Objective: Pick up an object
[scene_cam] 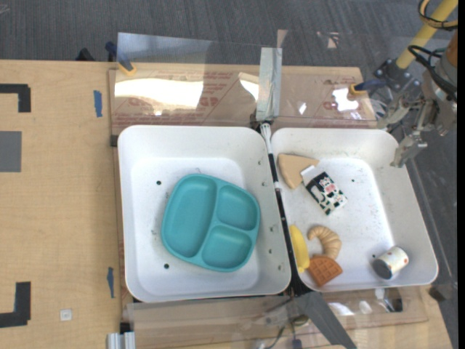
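Gripper (408, 145) sits at the far right, over the back-right rim of the right bin (418, 217), arm reaching in from the right edge. It's small and cluttered with cables there; can't tell its open/closed state. Nothing visibly held.

Candidate objects all lie in the right bin: tan wedge (292, 168) near the back-left corner, black-and-white carton (324, 193) just beside it and touching or nearly so, croissant (326, 239) toward the front, yellow banana-like piece (298, 247) pressed along the left wall, orange waffle-like piece (324, 270) at the front touching the croissant's end, and a metal cup (390, 262) lying on its side alone in the front-right corner.

Risks, as judgement:
- Wedge and carton are crowded; a descent between them likely nudges one or pinches both.
- Banana piece hugs the wall, so one finger may hit the rim.
- Croissant and waffle piece are in contact; a grasp could drag the neighbour.
- Cup on its side probably rolls away from closing contact, and it's close to the corner walls.
- Gripper is well apart from every object, so any positional error in the approach carries through.

Left bin (138, 217) holds a teal divided plate (211, 222), well clear of the arm. Clear panels (189, 78) stand behind both bins on the tabletop (51, 195); these don't block the reach.
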Available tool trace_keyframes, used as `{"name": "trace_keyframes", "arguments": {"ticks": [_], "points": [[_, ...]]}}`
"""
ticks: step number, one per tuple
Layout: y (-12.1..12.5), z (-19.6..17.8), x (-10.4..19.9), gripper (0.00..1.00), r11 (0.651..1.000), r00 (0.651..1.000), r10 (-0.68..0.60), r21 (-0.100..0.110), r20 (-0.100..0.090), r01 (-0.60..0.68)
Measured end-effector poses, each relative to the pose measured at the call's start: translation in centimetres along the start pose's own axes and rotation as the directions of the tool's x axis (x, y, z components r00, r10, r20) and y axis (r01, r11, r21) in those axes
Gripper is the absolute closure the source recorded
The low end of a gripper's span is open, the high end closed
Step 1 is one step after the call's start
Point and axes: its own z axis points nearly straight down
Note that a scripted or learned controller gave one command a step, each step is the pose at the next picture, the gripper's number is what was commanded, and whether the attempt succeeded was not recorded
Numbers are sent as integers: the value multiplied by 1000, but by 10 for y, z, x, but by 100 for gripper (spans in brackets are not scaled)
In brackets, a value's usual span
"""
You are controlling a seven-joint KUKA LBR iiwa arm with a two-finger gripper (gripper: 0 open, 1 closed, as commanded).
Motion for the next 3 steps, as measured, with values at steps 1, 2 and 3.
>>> {"name": "trace_keyframes", "arguments": {"ticks": [1,2,3], "points": [[0,0,0,0,1000,1000,0,0,0,0],[0,0,0,0,1000,1000,0,0,0,0],[0,0,0,0,1000,1000,0,0,0,0]]}}
